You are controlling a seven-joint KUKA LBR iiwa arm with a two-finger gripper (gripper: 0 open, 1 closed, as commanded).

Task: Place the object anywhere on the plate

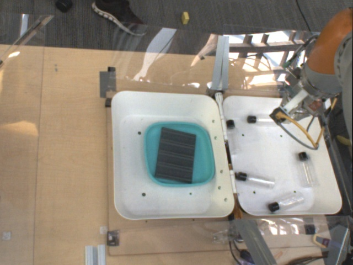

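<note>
Gripper [295, 98], carried on the grey arm with the orange band [336, 37], hangs above the far right corner of the right bin [276, 153]; from where one stands it cannot be told whether it is open or closed, and nothing is seen in its hold. Dark ribbed block [176, 155], judged to be the task's object, lies flat on the teal plate [205, 167], which sits in the middle of the left bin [127, 148]. Block and plate are well apart from the gripper, so the placement reads as done: the block rests wholly inside the plate's rim and bears on nothing else. Its long axis runs near to far, the far end tipped slightly to the right, and faint grooves cross it from left to right. Lying on its broad face, it looks stable there. 3 clear vials with black caps, one near the divider [253, 178], lie scattered in the right bin with 2 small black pieces, one at the far left [251, 118], all apart from the gripper.
</note>
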